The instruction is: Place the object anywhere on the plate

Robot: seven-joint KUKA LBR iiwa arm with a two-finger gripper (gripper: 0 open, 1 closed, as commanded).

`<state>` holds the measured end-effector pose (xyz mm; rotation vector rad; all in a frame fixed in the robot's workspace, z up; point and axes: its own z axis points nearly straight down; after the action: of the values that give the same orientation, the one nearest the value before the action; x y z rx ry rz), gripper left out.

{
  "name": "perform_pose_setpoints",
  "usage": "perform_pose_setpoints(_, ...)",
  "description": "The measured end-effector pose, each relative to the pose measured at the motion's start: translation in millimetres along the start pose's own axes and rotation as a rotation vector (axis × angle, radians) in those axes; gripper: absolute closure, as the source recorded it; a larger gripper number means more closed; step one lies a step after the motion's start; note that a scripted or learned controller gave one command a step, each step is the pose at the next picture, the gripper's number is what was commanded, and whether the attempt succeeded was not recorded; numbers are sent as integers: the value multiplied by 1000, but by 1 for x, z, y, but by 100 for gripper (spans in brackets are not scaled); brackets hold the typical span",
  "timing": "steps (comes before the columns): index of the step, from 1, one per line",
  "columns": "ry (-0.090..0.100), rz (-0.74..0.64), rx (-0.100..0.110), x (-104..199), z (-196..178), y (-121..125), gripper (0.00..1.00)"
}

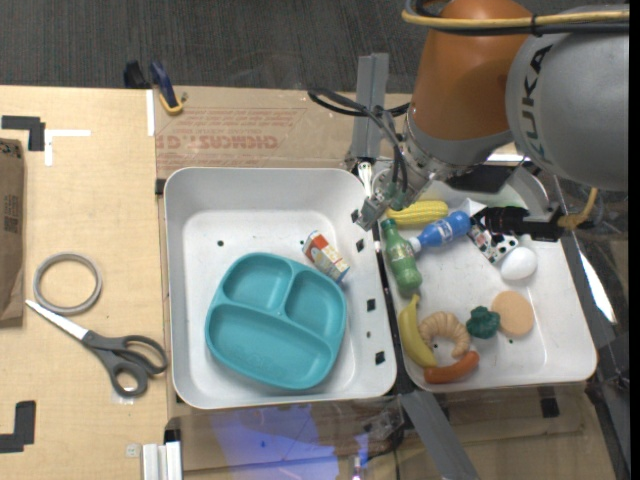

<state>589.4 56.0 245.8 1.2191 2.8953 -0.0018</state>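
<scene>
A teal divided plate (277,319) lies in the left bin (190,268), toward its front. A small red, white and orange carton (326,255) rests on the bin floor just off the plate's far right rim. My gripper (373,211) hangs over the wall between the two bins, near their far end, to the upper right of the carton and apart from it. A green toy bottle (402,259) lies just below and right of the gripper in the right bin. I see nothing held by the gripper.
The right bin (570,358) holds several toy foods: corn (420,212), a blue bottle (442,231), a white egg (518,263), a banana (412,332), a shrimp (446,330), broccoli (483,322). Scissors (105,346) and a tape ring (67,280) lie on the bench at left.
</scene>
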Motion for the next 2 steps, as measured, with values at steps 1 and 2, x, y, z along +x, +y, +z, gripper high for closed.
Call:
perform_pose_setpoints(1, 1, -119, 0, 41, 23, -36, 100)
perform_pose_setpoints(2, 1, -119, 0, 41, 23, -36, 0)
